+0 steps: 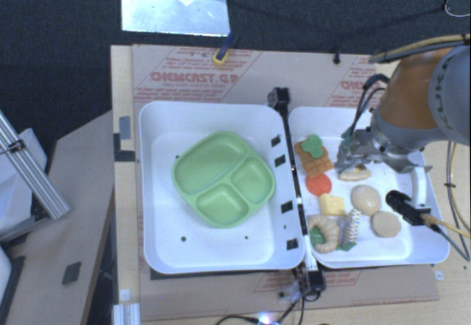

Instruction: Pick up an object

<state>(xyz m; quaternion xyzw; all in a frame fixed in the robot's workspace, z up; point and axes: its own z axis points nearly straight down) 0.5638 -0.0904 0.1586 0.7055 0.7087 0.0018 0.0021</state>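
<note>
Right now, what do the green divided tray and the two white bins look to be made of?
Green divided tray: probably moulded plastic, matte to satin; even pale green colour, soft rounded compartment edges. Left white bin and right white bin: likely thin formed plastic, slightly glossy; smooth rounded rims and uniform white, though coated metal can't be ruled out.

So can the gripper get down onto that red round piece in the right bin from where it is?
Probably yes. The red round piece lies uncovered in the right bin, and the gripper sits just to its right. The waffle-like piece and yellow block crowd it closely, though.
</note>
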